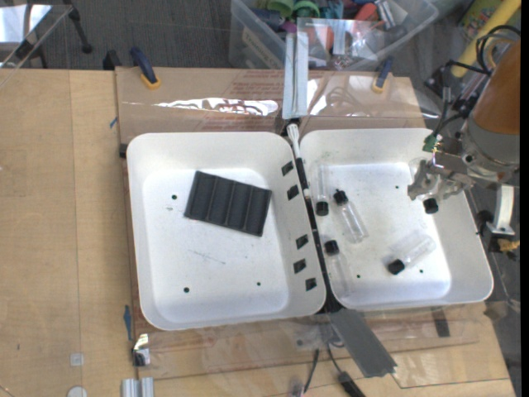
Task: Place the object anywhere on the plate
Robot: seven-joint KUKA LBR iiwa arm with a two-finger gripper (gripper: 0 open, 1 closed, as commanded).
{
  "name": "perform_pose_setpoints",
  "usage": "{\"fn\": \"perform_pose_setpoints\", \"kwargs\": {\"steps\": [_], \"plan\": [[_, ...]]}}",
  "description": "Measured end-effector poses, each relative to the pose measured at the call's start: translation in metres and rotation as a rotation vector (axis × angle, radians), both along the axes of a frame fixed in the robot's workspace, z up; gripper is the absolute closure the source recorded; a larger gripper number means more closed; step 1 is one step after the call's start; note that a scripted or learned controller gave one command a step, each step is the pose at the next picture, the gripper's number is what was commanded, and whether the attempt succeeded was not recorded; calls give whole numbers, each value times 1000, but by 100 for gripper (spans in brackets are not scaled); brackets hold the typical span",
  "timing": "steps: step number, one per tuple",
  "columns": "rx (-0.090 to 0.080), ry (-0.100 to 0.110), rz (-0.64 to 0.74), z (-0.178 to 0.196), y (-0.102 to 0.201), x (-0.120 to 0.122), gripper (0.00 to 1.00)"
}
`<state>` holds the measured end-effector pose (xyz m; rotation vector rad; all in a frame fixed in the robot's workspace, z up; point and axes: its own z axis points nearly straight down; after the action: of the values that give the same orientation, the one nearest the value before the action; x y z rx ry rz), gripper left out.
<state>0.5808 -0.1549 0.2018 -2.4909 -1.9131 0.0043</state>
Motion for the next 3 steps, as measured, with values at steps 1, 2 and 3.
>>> {"fn": "perform_pose_setpoints", "kwargs": {"steps": [1, 2, 3], "plan": [[0, 0, 0, 0, 0, 0, 0], [-1, -3, 97, -8, -45, 21, 0], [-2, -4, 228, 7, -57, 55, 0]]}}
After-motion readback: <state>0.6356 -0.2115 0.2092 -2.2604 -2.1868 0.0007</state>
